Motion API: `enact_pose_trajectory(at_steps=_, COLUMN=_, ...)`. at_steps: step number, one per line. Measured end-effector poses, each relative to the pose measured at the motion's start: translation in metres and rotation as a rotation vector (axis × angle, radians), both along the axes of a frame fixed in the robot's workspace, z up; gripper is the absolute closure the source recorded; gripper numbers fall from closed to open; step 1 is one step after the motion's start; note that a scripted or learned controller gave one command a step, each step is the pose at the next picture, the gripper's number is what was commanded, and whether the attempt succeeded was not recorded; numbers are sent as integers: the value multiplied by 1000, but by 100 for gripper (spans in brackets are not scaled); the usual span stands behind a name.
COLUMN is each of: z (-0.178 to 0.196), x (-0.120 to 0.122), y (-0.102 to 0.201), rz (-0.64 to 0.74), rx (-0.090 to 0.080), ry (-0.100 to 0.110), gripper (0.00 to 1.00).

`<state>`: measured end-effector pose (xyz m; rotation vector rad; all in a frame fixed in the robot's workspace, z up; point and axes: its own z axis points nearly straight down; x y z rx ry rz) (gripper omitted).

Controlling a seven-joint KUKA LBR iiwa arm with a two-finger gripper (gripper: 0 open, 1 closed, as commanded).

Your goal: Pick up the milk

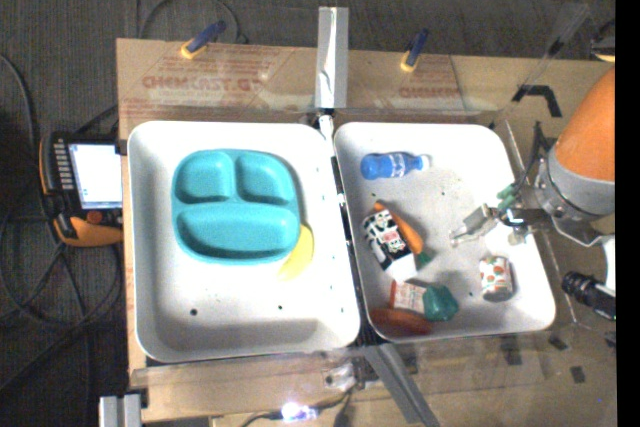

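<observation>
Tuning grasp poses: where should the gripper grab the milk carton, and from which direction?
Judging from the view, grip the milk carton across its narrow width at mid-body, coming straight down. It lies flat, long axis diagonal, with the carrot tight along its right side, so turn the gripper square to that axis and expect little clearance there.

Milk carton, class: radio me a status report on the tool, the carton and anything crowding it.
Tool over right bin, holding nothing. Milk carton lying flat, untouched, left of tool. Carrot lies against it.

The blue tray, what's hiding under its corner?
A yellow banana pokes out from under the blue tray in the left bin. One curved end shows; the rest is covered by the tray.
</observation>
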<state>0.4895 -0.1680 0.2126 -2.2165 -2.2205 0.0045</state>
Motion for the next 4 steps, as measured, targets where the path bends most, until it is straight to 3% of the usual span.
enact_pose_trajectory(at_steps=1, z=-124, x=15, y=55, rz=336, rx=-2, ry=-10, gripper=0)
enact_pose_trajectory(at_steps=2, z=-109, x=61, y=51, rz=-53, rx=-1, ry=1, gripper=0)
enact_pose_trajectory(at_steps=3, z=-106, x=113, y=19, rz=49, rx=-1, ry=1, gripper=0)
enact_pose_trajectory(at_steps=4, z=-117, x=167, y=-36, rz=84, rx=49, ry=52, gripper=0)
